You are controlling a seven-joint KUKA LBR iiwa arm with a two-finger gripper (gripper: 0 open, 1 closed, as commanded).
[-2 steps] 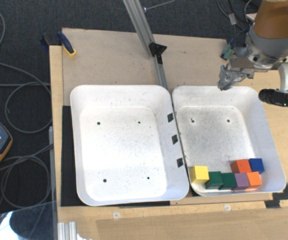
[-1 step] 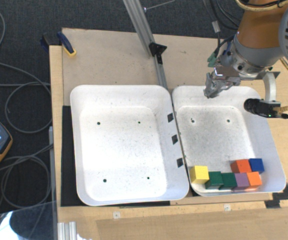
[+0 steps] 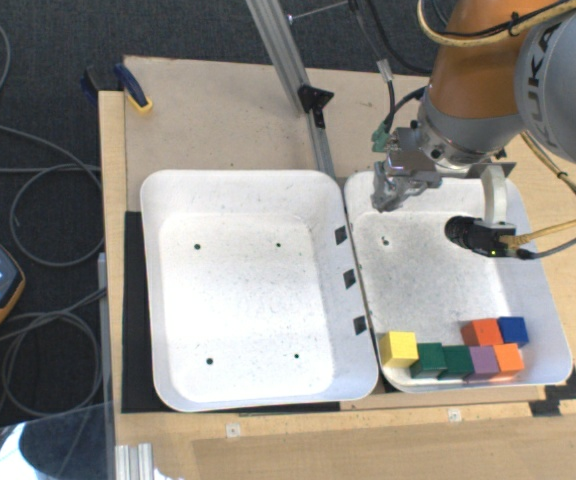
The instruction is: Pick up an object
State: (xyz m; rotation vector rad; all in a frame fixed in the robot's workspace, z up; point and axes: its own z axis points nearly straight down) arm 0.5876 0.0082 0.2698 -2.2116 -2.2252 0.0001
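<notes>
The blocks sit bunched along the near edge of the right bin [image 3: 528,298]: a yellow block [image 3: 400,347], two green blocks [image 3: 444,359], a purple block [image 3: 484,361], two orange blocks [image 3: 497,345], a blue block [image 3: 513,330]; packed so tight, a descent could land on two at once or jam against the rim; the pincer [image 3: 391,190] hangs over the bin's far corner, well apart from them, carrying nothing visible; I cannot tell how far it is spread.
</notes>
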